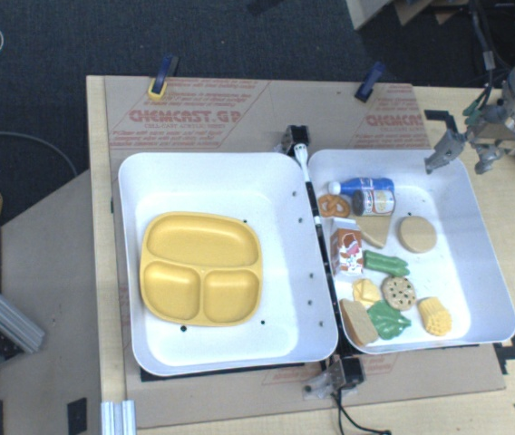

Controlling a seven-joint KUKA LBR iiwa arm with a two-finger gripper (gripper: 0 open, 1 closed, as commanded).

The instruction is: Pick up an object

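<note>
we see the left bin (140, 243) bearing a yellow divided plate (202, 267). the right bin (484, 243) holds small food items (387, 261), clustered centre to near edge. the gripper (464, 154) hangs over its far right corner, fingers spread wide, holding nothing.

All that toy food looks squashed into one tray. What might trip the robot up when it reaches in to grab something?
1. The pieces in the right bin lie packed together: the cookie, the green pieces and the corn touch or nearly touch, so the pincer may nudge neighbours or catch two.
2. The pincer hangs over the bin's far right corner, away from the pile, so it may close on nothing.
3. The bottle lies on its side and may roll.
</note>
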